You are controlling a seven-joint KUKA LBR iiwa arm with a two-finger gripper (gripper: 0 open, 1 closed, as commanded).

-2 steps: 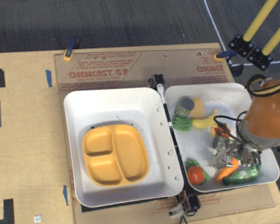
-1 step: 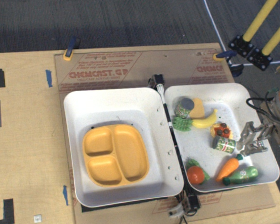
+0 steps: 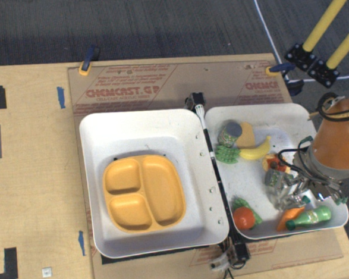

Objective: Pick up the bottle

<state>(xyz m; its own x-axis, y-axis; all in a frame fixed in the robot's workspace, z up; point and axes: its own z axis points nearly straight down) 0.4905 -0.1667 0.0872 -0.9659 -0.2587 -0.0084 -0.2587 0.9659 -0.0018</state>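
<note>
1. Camera view, far left: the tan wooden surface point(image 3: 34, 175) carries two shallow white bins side by side.
2. In the left white bin point(image 3: 97, 135) lies a yellow plastic tray with three compartments point(image 3: 143, 192), nothing in it.
3. The right white bin point(image 3: 292, 111) holds the clutter: a grey and tan rounded toy point(image 3: 236, 133) near its far wall, a yellow toy banana point(image 3: 254, 152) just beside a green leafy toy point(image 3: 225, 154), and a red toy tomato with green leaves point(image 3: 244, 218) at the near left corner.
4. The task's thing, a green plastic bottle with an orange cap end point(image 3: 308, 218), lies on its side along the near wall of the right bin, towards its right corner.
5. The arm's pincer point(image 3: 290, 188) hangs low in that bin, just above and left of the bottle, amid small mixed items. Whether it is open or closed I cannot tell; cables and metal parts blur together.
6. Judgement: the bottle rests on the bin floor with nothing visibly round it, so the pick seems not yet made. Grasp and lift are left.
</note>
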